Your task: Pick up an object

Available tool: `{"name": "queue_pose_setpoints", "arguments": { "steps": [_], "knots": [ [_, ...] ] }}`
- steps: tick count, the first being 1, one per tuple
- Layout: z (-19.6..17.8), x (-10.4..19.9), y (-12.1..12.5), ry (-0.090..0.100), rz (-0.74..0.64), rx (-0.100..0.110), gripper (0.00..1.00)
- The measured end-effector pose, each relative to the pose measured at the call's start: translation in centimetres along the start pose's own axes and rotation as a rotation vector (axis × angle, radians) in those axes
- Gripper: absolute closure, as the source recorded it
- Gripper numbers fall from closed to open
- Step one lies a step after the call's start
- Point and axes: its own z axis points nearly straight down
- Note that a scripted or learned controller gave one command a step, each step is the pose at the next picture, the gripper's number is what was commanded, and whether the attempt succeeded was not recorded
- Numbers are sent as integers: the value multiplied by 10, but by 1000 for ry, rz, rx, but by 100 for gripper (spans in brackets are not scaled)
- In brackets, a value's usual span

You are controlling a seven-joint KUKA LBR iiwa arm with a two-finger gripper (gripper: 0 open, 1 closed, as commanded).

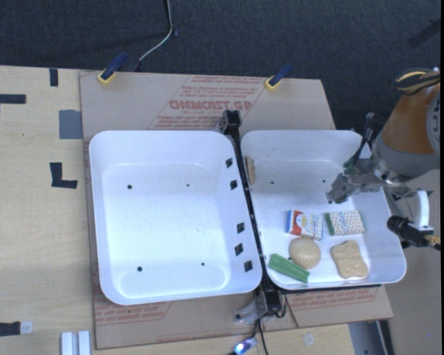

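From my feed the arm (413,128) is cut off at the right edge, so I see just its orange band and grey wrist, and a dark fitting with a white part below it that I can't identify. The gripper (340,191) is a small dark shape low over the right bin (296,148), toward its right side; it is too blurred for me to tell how its jaws stand, and I see nothing that reads as held. The wrist angles down and leftward into the bin from the right. The objects lie in the near part of the right bin: a small red, white and blue packet (304,223), just right of it a white patterned packet (345,222), both just near of the gripper and apart from it. Nearer still sit a round tan lump (305,252) and a tan bread-like piece (349,259), with a green bar (288,268) at the near left corner, touching the lump or almost. A small tan thing (250,171) rests against the bin's left wall, hard to make out. The left bin (163,213) sits alongside, on a cardboard sheet (200,102) held by yellow and blue clamps (112,67) at the far edge
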Motion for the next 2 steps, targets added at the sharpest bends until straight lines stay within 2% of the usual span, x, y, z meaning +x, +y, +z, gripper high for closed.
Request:
{"name": "queue_pose_setpoints", "arguments": {
  "steps": [2],
  "knots": [
    [-18, 1, 0, 1, -1, 1, 100]
  ]
}}
